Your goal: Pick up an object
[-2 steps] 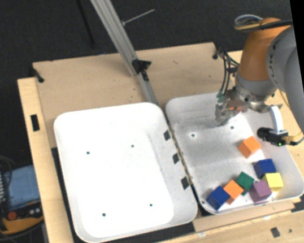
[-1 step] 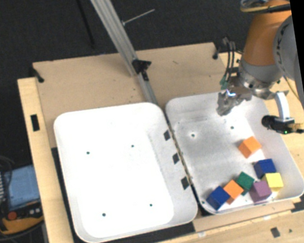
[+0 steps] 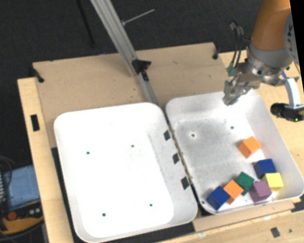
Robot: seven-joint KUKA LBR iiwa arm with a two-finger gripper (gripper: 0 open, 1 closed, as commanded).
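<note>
Two white bins, the left bin (image 3: 117, 169) and right bin (image 3: 220, 118), sit on a tan wooden bench (image 3: 77, 84) against dark floor. Coloured blocks (image 3: 245, 186) cluster at the right bin's near corner. The gripper (image 3: 231, 95) hangs over its far edge; its state I cannot tell.

The arm (image 3: 271, 25) runs off the right edge above its orange band. The gripper (image 3: 231, 95) is too small and blurred to read. The purple block (image 3: 260, 189) partly hides behind the yellow block (image 3: 274, 180).
</note>
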